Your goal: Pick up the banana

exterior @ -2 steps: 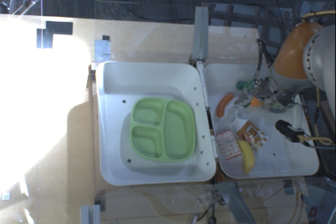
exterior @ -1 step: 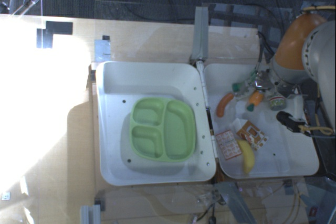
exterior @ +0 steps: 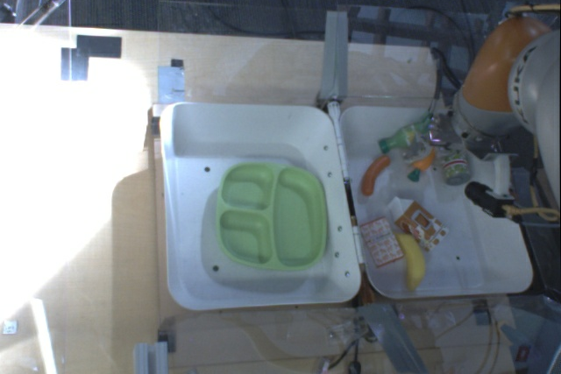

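In the left bin (exterior: 180,188) we note a green divided plate (exterior: 272,216). In the right bin (exterior: 491,263), the banana (exterior: 412,263) lies near the 6 o'clock rim, its long axis running roughly 12 to 6. The end effector (exterior: 436,143) hangs near the 12 o'clock rim, so the banana lies well apart at its 6 o'clock. We cannot tell whether the end effector is released or clenched.

Quick count here: two white bins (exterior: 188,144) (exterior: 491,263), one green divided plate (exterior: 272,216), one banana (exterior: 412,261), one orange sausage (exterior: 375,174), two small printed packets (exterior: 379,241) (exterior: 422,223), one green wrapper (exterior: 399,138), plus some unclear little bits.
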Controlling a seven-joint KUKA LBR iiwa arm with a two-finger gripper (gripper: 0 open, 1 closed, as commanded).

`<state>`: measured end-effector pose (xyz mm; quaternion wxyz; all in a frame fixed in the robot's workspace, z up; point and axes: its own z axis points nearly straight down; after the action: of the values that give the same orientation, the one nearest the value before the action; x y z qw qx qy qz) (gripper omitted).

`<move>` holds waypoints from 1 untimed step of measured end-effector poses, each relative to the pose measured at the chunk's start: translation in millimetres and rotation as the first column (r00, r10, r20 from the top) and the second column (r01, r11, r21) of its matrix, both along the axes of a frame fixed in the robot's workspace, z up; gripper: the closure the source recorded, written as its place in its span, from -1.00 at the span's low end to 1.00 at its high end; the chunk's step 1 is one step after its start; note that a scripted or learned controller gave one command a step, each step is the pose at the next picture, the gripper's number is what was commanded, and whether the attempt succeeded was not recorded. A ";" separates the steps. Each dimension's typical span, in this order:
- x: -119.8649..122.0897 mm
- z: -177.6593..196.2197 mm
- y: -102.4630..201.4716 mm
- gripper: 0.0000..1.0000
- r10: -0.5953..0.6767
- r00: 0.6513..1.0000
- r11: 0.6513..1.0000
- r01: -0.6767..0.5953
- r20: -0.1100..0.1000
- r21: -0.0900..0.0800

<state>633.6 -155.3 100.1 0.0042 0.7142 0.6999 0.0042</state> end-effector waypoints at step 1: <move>36.2 64.2 12.6 1.00 -0.026 1.000 1.000 0.026 -0.007 -0.002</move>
<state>669.8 -142.7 164.3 0.0025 0.7232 0.6906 0.0010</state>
